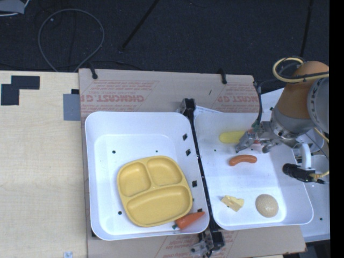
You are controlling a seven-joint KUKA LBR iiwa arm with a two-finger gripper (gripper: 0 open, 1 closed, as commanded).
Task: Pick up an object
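The jaws (251, 142) hang low in the right bin (301, 219), just above the sausage (243, 159); whether they are wide or narrow I cannot tell. A yellow piece (231, 137) lies just left, cheese wedge (233, 202) and round bun (266, 205) nearer. The left bin (99, 138) holds a yellow divided plate (154, 190) and a carrot (189, 220) at its near right corner.

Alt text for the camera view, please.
The gripper hovers in the right bin by a sausage and a yellow piece; cheese and a bun lie nearer. The left bin holds a yellow tray and a carrot.
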